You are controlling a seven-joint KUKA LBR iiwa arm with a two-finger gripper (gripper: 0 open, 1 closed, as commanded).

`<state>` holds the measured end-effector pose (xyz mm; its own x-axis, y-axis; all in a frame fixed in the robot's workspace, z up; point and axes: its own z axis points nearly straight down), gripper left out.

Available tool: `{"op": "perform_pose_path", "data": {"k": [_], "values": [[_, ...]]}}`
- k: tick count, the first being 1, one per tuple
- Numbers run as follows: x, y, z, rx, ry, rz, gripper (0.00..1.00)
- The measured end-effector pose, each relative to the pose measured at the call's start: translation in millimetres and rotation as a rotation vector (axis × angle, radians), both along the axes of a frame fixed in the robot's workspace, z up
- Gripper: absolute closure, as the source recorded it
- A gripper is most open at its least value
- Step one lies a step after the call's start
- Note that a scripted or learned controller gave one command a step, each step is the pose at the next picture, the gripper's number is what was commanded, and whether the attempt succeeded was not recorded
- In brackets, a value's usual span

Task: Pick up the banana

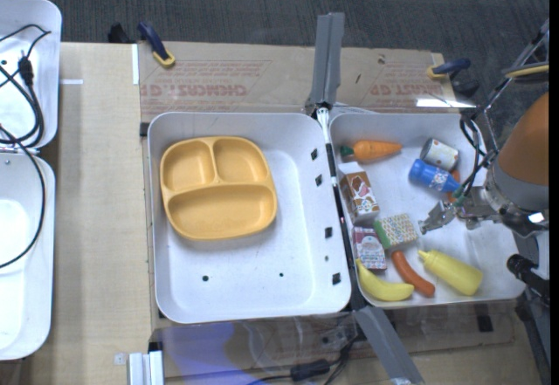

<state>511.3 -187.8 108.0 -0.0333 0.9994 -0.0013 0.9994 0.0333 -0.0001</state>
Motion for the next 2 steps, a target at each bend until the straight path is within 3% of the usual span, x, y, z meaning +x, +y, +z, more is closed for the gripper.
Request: {"op": "perform_pose_path", "data": {"k": [1, 2], "values": [[-3.1, -5.5, -6.2, 0.001, 0.002, 0.128, 0.00], [-34.0, 4.0, -16.7, 0.003, 0.002, 0.471, 0.00]]}}
